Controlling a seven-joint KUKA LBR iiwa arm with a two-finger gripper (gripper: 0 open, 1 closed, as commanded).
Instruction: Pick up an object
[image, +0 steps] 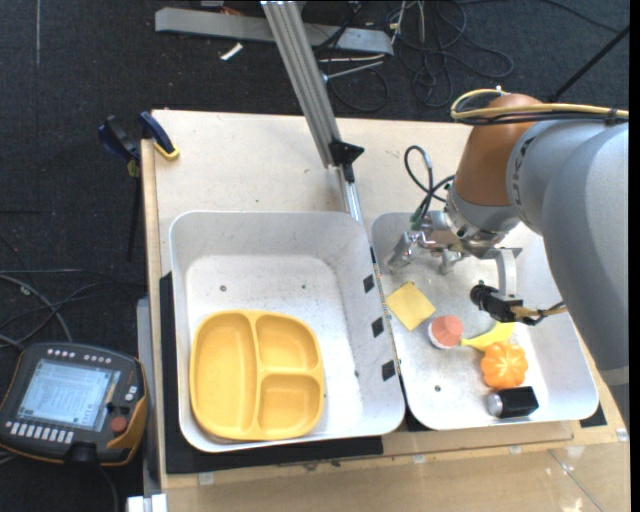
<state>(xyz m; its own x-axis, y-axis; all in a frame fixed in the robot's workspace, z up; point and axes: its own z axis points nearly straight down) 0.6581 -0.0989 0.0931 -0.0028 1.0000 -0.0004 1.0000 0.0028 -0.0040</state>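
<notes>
Nearest in the right-hand white bin (560, 395) lies a small black block with a silvery end (512, 402), and just beyond it an orange pumpkin-shaped toy (503, 366). A yellow banana-like piece (492, 336) touches the pumpkin's far side, with a pink round cup-like object (446, 331) at its left tip. A flat pale-yellow square, like a cheese slice (411, 305), sits a little farther and to the left, close to the bin's left wall. In the left white bin (190, 235) rests a yellow plastic tray with three compartments (259, 375).

The gripper (432, 248) hangs over the far part of the right bin. All the loose objects lie nearer than it; the cheese slice is closest, just near and slightly left of it, its diagonal running near-right to far-left. Nothing is visibly between the fingers, and whether they stand apart or closed I cannot tell from this slanted view. A pick, I judge, means travelling nearward first.
</notes>
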